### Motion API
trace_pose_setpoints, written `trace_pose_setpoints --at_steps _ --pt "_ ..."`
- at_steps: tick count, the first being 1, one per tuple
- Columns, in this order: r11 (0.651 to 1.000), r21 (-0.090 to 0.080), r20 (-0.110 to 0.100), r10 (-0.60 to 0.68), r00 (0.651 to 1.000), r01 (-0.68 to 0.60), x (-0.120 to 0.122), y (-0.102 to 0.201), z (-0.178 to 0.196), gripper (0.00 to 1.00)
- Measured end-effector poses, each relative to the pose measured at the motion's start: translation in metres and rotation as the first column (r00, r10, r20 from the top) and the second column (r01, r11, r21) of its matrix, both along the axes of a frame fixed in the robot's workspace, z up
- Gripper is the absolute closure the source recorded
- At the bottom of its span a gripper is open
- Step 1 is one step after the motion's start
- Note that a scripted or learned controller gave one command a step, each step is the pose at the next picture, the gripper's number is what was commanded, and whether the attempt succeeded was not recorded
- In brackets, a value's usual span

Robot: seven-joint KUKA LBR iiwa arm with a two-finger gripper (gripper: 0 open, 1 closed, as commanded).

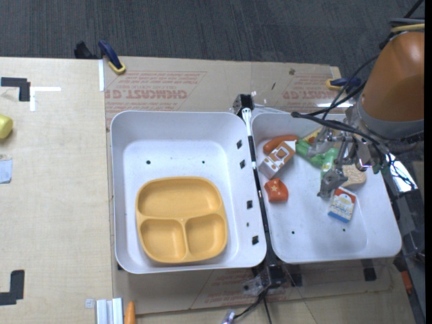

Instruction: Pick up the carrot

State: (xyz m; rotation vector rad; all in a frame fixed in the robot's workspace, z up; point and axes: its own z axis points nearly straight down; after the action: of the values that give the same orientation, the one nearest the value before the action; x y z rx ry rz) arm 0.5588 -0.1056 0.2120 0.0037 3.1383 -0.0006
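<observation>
**A:** Seen from the fixed overhead camera, where do we place the carrot point(279, 142)?

**B:** We find it in the right bin point(378, 245), at the upper-left corner, lying close to the divider wall. A small white-and-orange carton point(277, 160) rests against its lower edge, and a red tomato-like piece point(276, 190) sits below that, apart from it. The left bin point(125, 181) carries a yellow sectioned plate point(181, 219).

**A:** And the gripper point(331, 181)?

**B:** We see it hanging over the middle of the right bin, well to the right of the carrot, above a clutter of green items point(316, 150), a tan piece point(354, 175) and a blue-and-white carton point(341, 205). Cables and the wrist housing overlap the fingers, so we cannot tell whether they stand apart or together. Nothing we can make out lies between them.

**A:** How should we judge the step in hand?

**B:** We judge the approach not yet made. To do it well, we would bring the gripper leftward until it is centred over the carrot's exposed orange length, with the fingers spanning its narrow width. Descent should stay clear of the bin wall and of the white-and-orange carton, which could be nudged or caught along with the carrot. A grasp near the carrot's middle seems to us the safest.
</observation>
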Motion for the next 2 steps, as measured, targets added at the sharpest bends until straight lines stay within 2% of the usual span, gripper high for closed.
trace_pose_setpoints --at_steps 1,2 --pt "0.991 0.001 -0.002 -0.132 0.991 0.132 -0.038 0.078 -0.020 0.00" --pt "0.983 0.001 -0.001 -0.181 0.983 0.181 -0.060 0.149 -0.011 0.00"
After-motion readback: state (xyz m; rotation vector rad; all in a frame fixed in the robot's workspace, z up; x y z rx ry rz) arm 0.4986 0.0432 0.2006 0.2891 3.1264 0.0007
